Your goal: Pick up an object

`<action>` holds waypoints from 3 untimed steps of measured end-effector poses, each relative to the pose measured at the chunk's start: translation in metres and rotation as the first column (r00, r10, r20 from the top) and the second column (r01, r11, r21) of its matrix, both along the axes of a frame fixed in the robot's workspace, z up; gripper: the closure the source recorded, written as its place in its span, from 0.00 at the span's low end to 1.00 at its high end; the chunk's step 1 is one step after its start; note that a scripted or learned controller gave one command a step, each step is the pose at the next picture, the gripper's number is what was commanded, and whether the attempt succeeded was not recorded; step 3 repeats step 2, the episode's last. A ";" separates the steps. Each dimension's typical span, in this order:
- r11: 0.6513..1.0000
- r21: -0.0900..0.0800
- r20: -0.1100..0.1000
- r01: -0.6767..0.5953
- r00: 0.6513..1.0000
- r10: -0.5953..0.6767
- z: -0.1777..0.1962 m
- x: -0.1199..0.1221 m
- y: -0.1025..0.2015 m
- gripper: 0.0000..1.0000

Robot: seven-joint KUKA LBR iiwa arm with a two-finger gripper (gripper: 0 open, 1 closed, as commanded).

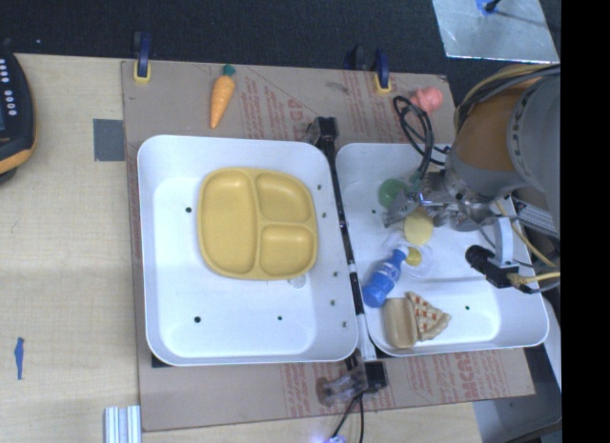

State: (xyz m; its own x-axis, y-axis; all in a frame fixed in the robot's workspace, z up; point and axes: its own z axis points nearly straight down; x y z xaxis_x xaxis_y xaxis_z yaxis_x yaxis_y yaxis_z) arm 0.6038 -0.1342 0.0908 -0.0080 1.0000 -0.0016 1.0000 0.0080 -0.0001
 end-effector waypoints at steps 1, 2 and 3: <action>1.000 0.000 -0.002 -0.001 1.000 0.001 0.012 -0.001 -0.001 1.00; 1.000 0.003 0.009 -0.004 1.000 0.004 0.108 0.044 0.079 1.00; 1.000 0.003 0.009 -0.004 1.000 0.004 0.108 0.044 0.079 1.00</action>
